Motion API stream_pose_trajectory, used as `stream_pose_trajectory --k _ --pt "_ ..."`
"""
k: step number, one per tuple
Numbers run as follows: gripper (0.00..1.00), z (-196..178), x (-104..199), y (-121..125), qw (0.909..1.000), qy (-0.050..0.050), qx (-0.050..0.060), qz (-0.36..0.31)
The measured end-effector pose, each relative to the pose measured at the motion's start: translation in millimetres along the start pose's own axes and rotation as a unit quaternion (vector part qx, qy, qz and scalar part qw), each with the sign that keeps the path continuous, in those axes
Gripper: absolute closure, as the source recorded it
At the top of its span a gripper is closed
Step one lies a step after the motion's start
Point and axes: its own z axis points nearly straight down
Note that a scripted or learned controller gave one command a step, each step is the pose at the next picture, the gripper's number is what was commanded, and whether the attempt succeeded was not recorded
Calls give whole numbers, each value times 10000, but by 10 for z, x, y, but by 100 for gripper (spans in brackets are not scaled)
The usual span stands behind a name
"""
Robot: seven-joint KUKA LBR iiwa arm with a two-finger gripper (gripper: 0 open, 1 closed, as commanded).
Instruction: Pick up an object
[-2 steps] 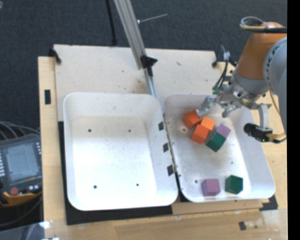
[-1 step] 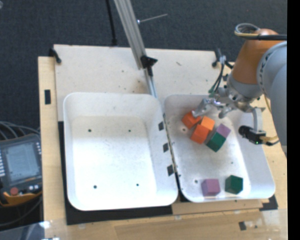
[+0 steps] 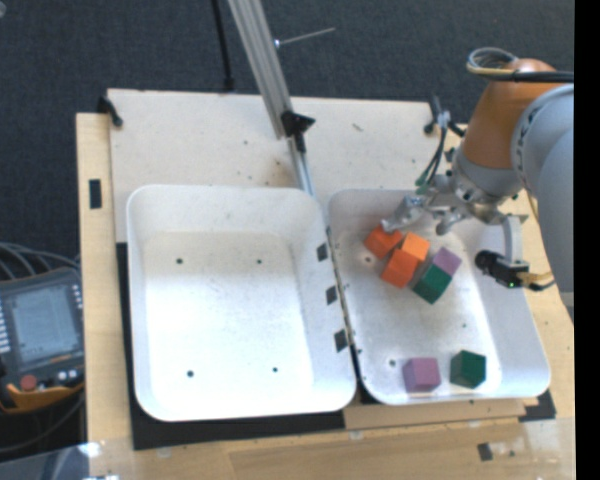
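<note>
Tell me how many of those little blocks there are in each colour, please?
Orange blocks: 2, one beside the other in the right bin
Green blocks: 2, one in the cluster, one near the front
Purple blocks: 2, one in the cluster, one near the front
Total: 6 blocks

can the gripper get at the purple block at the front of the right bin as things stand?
Probably yes. The purple block lies apart from the central cluster, with only the dark green block beside it. The gripper hangs over the same right bin, with nothing between.
</note>
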Motion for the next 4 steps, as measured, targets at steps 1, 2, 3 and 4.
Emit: stream_pose_trajectory --k 1,2,3,4 --pt "100 -117 -8 21 10000 -5 -29 -6" --pt "100 -566 -40 16 10000 17 78 1" --pt "100 -1155 -120 -25 10000 13 68 11" --pt "100 -1699 -138 0 10000 13 67 -4"
